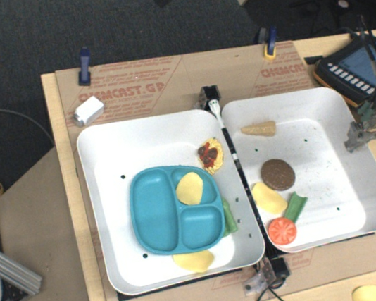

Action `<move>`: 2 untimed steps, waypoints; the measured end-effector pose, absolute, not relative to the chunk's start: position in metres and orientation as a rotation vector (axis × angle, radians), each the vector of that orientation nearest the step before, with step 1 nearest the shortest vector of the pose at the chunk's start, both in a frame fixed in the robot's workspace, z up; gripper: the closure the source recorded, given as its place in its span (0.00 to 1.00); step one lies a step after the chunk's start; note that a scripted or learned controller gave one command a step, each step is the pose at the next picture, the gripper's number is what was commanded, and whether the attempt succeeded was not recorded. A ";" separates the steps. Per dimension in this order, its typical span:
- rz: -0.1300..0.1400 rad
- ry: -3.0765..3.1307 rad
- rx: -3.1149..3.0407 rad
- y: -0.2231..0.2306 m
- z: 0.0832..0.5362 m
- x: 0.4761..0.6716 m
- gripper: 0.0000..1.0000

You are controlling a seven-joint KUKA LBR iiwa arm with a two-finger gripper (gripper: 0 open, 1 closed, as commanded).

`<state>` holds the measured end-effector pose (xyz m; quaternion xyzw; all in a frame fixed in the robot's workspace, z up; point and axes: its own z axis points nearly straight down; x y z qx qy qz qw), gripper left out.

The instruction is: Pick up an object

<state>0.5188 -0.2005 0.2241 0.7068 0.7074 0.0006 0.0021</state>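
- Gripper (361, 133) sits at the right edge of the frame, over the right rim of the right bin (370, 216); it looks small and blurred, and whether it is released or clenched cannot be told. Nothing shows between it and the bin floor.
- Right bin contents: a tan cone-shaped piece (259, 129) near the upper left, a brown round disc (277, 174) in the middle, a yellow piece (267, 199) just below and left of the disc, a green strip (295, 206) touching it, and a red tomato-like piece (282, 231) at the lower left corner.
- Left bin (106, 195) holds a teal divided tray (159, 212) with a yellow piece (189, 189) lying in its upper right compartment.
- Beside the tray: a red-and-yellow item (211, 154) at its upper right, another yellow piece (193, 260) at its lower edge, and a green sliver (228, 216) along its right side.
- White block (88, 110) lies on the board, upper left of the bins.
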 end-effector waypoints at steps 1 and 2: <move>0.015 2.211 2.203 -0.190 0.394 0.518 1.00; 0.011 2.207 2.203 -0.222 0.546 0.566 1.00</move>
